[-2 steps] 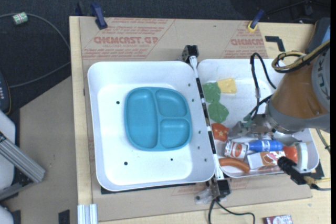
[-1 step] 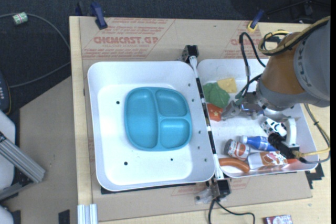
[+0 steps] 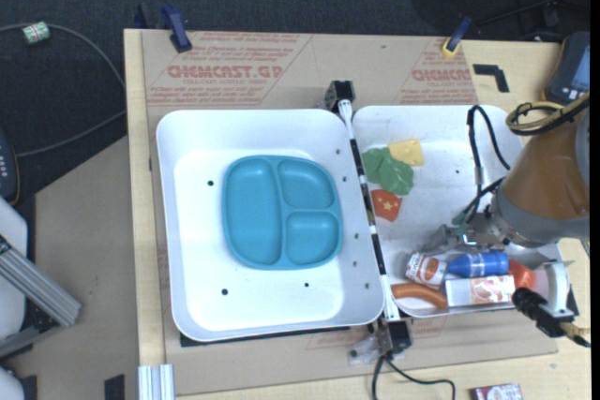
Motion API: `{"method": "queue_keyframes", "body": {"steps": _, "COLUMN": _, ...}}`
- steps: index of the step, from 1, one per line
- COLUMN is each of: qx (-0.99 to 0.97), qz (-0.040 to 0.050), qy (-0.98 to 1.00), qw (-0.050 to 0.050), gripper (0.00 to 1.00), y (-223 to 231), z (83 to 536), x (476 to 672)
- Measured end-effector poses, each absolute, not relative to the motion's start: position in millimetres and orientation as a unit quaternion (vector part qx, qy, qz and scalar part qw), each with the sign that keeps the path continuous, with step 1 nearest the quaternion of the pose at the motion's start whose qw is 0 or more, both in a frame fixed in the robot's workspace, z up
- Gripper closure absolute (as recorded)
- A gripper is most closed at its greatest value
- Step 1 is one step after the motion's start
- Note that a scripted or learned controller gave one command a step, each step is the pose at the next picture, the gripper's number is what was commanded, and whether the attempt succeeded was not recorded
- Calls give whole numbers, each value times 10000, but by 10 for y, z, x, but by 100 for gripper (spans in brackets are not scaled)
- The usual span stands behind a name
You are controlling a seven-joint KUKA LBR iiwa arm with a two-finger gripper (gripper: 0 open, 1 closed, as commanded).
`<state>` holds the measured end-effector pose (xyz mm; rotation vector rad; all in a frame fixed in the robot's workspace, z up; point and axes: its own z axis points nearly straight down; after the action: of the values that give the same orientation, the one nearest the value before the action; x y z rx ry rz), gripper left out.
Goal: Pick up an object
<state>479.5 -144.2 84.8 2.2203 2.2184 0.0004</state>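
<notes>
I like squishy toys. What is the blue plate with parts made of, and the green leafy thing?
The blue plate looks like hard plastic: smooth, matte, with moulded dividers. The green leafy thing looks like soft plastic or rubber, lumpy and slightly shiny; the view can't settle which.

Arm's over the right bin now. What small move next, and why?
Probably a short straight descent. The gripper hangs just above the blue bottle, which lies flat among the cluster at the right bin's near edge. The green toy and yellow piece lie farther off, so the bottle seems the closest target.
</notes>
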Motion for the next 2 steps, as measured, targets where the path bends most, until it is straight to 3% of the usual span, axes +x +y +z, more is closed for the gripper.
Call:
{"method": "queue_keyframes", "body": {"steps": 1, "qx": 7066, "qz": 3, "qy": 7076, "qw": 2, "gripper": 0, "y": -1206, "z": 847, "x": 5445}}
{"method": "queue_keyframes", "body": {"steps": 2, "qx": 7072, "qz": 6, "qy": 7070, "qw": 14, "gripper": 0, "y": -1152, "z": 847, "x": 4797}}
